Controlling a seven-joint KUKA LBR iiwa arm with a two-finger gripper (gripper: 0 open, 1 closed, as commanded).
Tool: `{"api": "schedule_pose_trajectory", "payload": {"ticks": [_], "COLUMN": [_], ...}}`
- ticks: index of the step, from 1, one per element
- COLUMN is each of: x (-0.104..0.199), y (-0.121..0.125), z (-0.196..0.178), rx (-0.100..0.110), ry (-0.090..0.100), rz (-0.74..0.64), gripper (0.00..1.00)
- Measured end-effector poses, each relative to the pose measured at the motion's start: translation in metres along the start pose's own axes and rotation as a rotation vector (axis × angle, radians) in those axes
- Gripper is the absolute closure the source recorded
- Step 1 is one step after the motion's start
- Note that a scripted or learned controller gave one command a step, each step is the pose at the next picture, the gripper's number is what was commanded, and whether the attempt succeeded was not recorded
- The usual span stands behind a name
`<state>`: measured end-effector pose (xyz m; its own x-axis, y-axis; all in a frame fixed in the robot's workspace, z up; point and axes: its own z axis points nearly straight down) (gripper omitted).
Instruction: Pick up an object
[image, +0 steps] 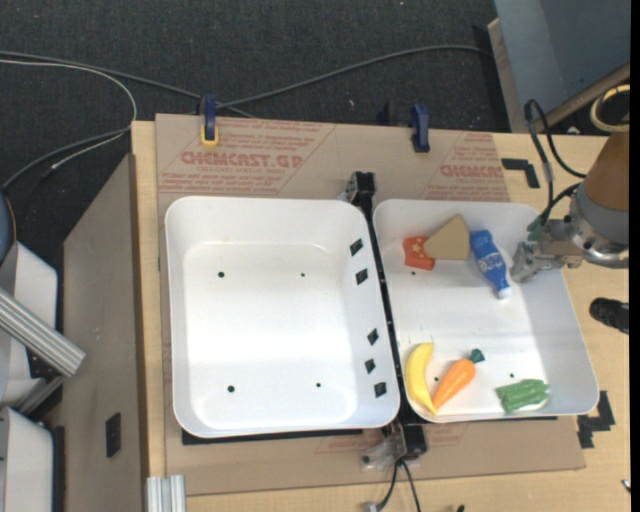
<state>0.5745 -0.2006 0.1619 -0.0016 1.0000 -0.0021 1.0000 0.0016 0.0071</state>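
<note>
The right bin (560, 330) holds several items. A blue bottle (488, 261) lies near its far side, beside a tan wedge (449, 240) and a small red-orange block (419, 252). At the near edge lie a yellow banana (419, 374), an orange carrot (455, 379) and a green vegetable (523, 395). My gripper (530, 262) hangs over the right bin's far right part, just right of the blue bottle, with nothing seen between its fingers.
The left bin (185, 330) stands alongside, with a black divider (375, 300) between the two. Two clamps (209, 118) pin the cardboard sheet at the far edge. Cables run across the dark floor behind.
</note>
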Motion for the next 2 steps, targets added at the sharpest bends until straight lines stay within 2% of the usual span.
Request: {"api": "schedule_pose_trajectory", "payload": {"ticks": [2], "x": [-0.005], "y": [0.004], "z": [-0.091], "rx": [0.001], "ry": [0.0], "rz": [-0.001], "gripper": [1.0]}}
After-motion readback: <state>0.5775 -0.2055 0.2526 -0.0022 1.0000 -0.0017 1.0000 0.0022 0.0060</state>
